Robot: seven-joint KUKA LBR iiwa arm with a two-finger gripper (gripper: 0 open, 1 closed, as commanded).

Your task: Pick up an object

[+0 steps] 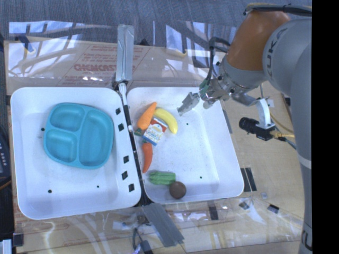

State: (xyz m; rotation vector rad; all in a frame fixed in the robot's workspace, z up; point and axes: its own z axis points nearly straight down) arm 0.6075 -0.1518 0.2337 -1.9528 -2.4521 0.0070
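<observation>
Two white bins sit side by side on the surface (265,157). Nearest in the right bin (212,147), a brown round fruit (177,190) lies by the front wall, with a green vegetable (162,178) just beside it. Farther back, a small orange carrot (147,157) lies along the divider, then a small printed carton (154,132), touched by a larger carrot (146,116) and a yellow banana (167,119). The left bin (26,157) holds a blue divided plate (79,135). Beyond, the tool (186,104) hangs over the right bin's far part, near the banana, pinching nothing; whether it is spread, I cannot tell.
</observation>
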